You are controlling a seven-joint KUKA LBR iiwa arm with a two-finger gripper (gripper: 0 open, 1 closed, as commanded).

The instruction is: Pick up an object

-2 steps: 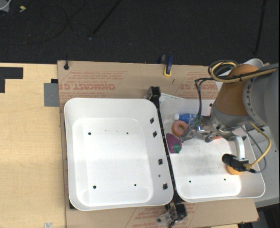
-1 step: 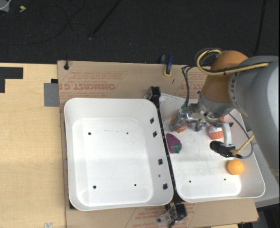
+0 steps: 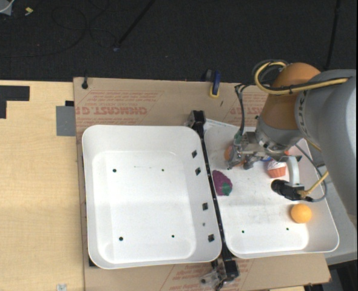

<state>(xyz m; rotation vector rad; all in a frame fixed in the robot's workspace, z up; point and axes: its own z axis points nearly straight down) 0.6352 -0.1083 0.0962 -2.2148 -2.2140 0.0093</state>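
Hanging low over the right bin (image 3: pixel 324 238) near its far wall, gripper (image 3: pixel 244 153) state impossible to tell, with the purple-green object (image 3: pixel 222 183) lying just toward the camera and slightly left, beside the divider.

Two bins (image 3: pixel 106 139) side by side; ball (image 3: pixel 301 213) in right bin, near-right corner.

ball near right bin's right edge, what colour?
Orange. The ball lies on the right bin floor, apart from the tool; the camera view shows it clearly.
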